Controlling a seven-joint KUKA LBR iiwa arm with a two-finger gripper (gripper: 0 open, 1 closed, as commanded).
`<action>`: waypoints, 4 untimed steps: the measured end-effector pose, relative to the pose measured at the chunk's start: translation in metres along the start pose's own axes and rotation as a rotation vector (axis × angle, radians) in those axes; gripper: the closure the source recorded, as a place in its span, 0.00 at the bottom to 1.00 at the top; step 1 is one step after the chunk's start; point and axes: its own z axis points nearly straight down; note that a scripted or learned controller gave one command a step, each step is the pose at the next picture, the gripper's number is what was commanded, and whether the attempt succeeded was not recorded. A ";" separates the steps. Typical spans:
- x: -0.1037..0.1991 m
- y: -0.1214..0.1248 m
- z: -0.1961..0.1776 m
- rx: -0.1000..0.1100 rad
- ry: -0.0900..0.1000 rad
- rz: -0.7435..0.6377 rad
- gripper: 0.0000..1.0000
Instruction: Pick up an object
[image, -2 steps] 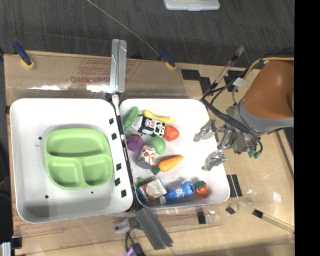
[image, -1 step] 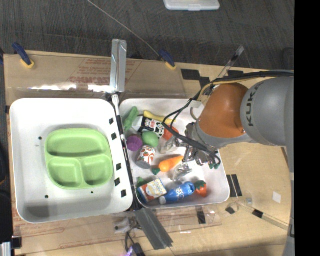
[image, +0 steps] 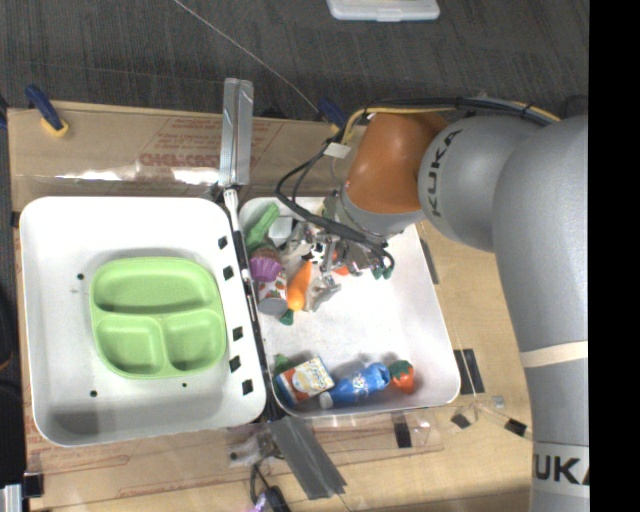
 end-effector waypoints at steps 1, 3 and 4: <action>0.050 0.028 -0.003 0.008 -0.012 -0.031 0.00; -0.017 0.058 -0.124 0.009 -0.022 -0.029 1.00; -0.041 0.077 -0.189 0.008 -0.018 0.055 1.00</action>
